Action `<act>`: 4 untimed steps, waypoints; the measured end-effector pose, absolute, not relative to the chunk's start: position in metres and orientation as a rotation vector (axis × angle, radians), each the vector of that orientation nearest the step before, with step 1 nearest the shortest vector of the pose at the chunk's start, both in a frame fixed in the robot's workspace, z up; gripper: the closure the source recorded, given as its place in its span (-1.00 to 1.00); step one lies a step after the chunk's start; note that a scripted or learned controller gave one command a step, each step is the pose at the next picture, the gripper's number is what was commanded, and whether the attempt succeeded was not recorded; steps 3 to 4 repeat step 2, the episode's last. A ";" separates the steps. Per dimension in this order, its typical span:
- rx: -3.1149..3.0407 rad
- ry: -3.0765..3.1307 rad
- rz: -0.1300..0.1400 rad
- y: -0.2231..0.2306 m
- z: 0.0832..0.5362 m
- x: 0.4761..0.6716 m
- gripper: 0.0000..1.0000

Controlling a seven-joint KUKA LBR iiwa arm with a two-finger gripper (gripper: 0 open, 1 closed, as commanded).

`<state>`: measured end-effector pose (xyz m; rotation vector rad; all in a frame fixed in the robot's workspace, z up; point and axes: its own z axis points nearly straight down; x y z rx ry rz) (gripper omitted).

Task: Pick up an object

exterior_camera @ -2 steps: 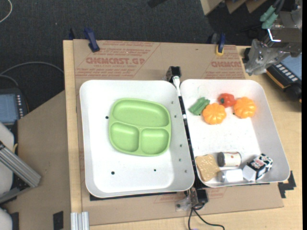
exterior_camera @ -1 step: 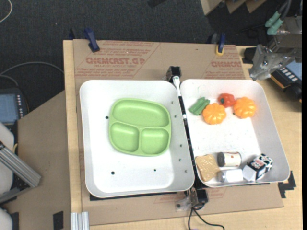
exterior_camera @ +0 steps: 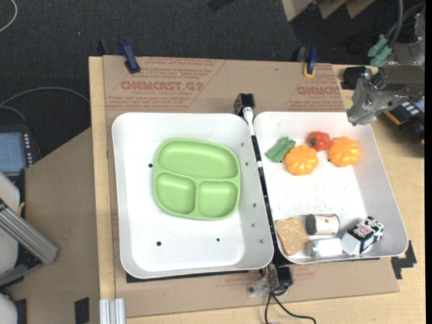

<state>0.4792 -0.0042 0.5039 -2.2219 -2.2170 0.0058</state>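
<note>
The end effector (exterior_camera: 362, 106) hovers over the right bin's (exterior_camera: 388, 201) far right corner; whether it is clenched or released, I cannot tell. The nearest object, an orange pumpkin (exterior_camera: 345, 152), lies just below-left of it in that bin.

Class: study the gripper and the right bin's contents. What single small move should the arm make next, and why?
Probably swing the gripper inward and down over the nearest orange pumpkin: it hangs beyond the right bin's far corner, holding nothing, with that pumpkin closest.
</note>
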 end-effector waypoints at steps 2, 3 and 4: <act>-2.218 -2.221 0.003 0.062 0.536 0.484 1.00; -2.218 -2.221 0.003 0.062 0.536 0.484 1.00; -2.218 -2.221 0.003 0.062 0.536 0.484 1.00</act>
